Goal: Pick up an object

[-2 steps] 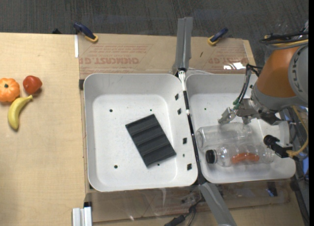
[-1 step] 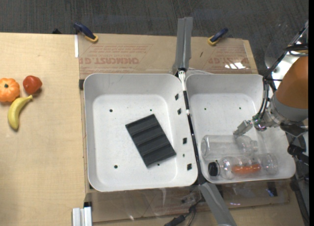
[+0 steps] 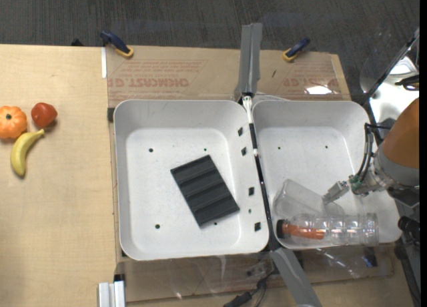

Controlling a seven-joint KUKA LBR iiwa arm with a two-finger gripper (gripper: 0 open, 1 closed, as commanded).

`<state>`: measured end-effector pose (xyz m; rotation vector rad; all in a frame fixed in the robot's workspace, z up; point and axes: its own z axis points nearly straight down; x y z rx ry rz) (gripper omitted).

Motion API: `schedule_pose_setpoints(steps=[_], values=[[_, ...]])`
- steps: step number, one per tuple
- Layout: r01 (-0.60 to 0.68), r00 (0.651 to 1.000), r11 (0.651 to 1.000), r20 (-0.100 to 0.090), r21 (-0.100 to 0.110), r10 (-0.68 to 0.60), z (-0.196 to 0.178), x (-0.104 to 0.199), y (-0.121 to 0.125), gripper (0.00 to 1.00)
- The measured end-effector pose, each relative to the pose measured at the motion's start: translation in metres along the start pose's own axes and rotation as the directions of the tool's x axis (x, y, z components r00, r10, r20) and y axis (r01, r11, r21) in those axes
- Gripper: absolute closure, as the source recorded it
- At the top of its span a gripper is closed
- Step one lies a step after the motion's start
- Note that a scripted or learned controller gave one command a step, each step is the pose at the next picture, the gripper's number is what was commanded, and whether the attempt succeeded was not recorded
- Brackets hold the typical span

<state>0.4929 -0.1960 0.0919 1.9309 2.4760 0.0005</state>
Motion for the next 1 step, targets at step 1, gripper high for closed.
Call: schedule_pose_setpoints(steps=[1], values=[[0.025, 1.0, 1.0, -0.001, 0.001, -0.025, 0.0003, 0.0573, 0.0883, 0.0]])
